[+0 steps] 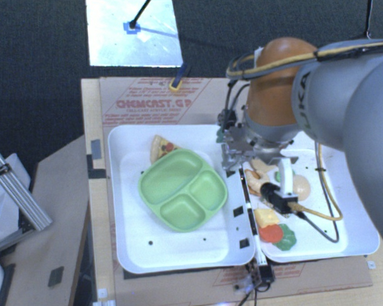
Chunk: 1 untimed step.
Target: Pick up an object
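My gripper (232, 161) hangs low over the left edge of the right bin (347, 240), close to the divider between the two bins. Just to its right lies a tan, bread-like toy (258, 170), partly hidden by the wrist. Further toward the front of this bin are a pale peach round piece (300, 187), a yellow piece (265, 216), a red-orange piece (272, 232) and a green leafy piece (286, 240). I see nothing held in the gripper.
The left bin (135, 247) holds a green three-compartment plate (183, 189) and a pizza-slice toy (161, 146) tucked behind it. The arm's grey body and orange band (280, 82) cover the back of the right bin. Cardboard lies under both bins.
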{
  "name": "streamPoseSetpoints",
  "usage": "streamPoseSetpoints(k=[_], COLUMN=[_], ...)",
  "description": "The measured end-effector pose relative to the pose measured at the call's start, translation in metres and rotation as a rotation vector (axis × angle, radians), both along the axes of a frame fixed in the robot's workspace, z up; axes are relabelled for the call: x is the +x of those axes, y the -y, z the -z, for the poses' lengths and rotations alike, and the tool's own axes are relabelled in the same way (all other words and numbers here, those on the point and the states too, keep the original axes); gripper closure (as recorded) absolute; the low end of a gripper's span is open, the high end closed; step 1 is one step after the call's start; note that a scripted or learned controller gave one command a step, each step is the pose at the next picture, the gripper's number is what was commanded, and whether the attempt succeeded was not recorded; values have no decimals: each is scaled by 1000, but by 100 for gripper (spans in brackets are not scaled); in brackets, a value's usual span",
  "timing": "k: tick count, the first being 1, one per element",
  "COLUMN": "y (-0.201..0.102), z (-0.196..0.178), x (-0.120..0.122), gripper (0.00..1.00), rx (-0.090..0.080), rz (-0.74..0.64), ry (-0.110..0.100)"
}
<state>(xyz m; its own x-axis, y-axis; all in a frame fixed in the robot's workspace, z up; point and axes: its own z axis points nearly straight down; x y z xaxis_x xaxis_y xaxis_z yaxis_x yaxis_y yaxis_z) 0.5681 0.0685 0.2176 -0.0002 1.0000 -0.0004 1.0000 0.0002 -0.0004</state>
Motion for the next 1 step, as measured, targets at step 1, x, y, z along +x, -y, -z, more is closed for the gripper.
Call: streamPoseSetpoints(k=[1], y=[-10], z=[-16], x=[7], gripper=[100], rx=[1], rz=[-5], ry=[2])
